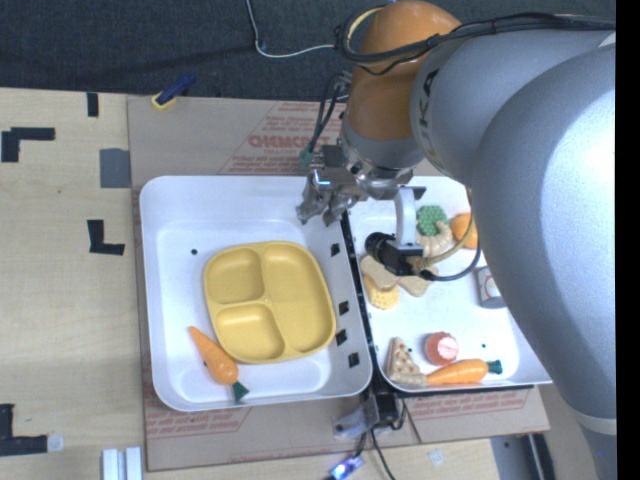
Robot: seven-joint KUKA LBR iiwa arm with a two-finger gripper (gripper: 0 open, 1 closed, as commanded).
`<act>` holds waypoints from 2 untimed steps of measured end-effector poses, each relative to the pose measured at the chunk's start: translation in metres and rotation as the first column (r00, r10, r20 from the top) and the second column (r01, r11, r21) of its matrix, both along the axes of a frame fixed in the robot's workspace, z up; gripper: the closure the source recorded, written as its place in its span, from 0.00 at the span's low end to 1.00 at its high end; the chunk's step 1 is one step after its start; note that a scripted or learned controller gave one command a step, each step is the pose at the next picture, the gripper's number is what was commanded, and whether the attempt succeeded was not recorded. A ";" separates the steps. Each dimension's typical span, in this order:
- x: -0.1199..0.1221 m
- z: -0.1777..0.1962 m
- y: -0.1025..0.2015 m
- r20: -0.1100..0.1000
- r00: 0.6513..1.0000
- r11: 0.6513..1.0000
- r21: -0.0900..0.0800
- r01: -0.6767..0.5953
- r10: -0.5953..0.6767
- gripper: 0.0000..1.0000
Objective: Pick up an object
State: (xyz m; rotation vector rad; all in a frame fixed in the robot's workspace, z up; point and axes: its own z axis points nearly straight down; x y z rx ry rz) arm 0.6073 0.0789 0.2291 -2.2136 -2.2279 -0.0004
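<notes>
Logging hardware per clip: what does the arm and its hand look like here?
The arm is bulky, smooth and rounded, grey, with a glossy orange band above the wrist. Black cables loop around that band. The hand is a small dark metal assembly, with a white part hanging beside it.

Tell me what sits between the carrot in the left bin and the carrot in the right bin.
In the camera view, between the left carrot and the right carrot lie the yellow divided plate's lower corner, the bins' adjoining walls and a pizza slice.
</notes>
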 end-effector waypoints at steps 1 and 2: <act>-0.001 0.004 0.005 -0.003 1.000 1.000 -0.002 0.004 -0.004 1.00; -0.003 0.003 0.002 -0.004 1.000 1.000 -0.003 0.006 -0.006 1.00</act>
